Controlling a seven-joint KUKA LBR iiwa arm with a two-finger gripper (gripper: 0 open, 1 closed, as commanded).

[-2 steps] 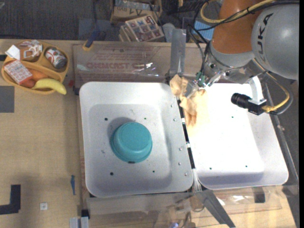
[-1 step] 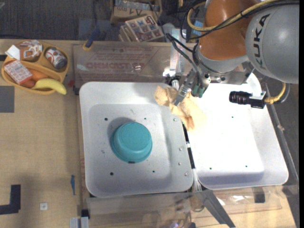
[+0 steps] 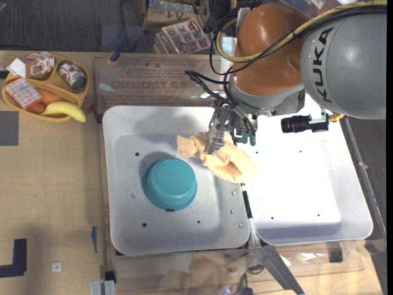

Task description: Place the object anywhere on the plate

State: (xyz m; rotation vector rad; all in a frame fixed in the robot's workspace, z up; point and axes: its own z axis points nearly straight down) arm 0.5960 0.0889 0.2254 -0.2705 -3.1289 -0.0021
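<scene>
Reaching down with the gripper (image 3: pixel 216 141) onto the cloth (image 3: pixel 221 157) near the left bin's (image 3: pixel 116 125) right edge, apparently pinching a fold. Probably picking up; next needing lifting and carrying toward the teal plate (image 3: pixel 170 184) at centre.

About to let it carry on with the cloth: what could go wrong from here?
1. The gripper sits on one edge of the crumpled tan cloth, so it may slip free or drag.
2. The cloth lies near the left bin's right wall and could snag there.
3. The teal plate looks dome-shaped, so cloth may slide off.
</scene>
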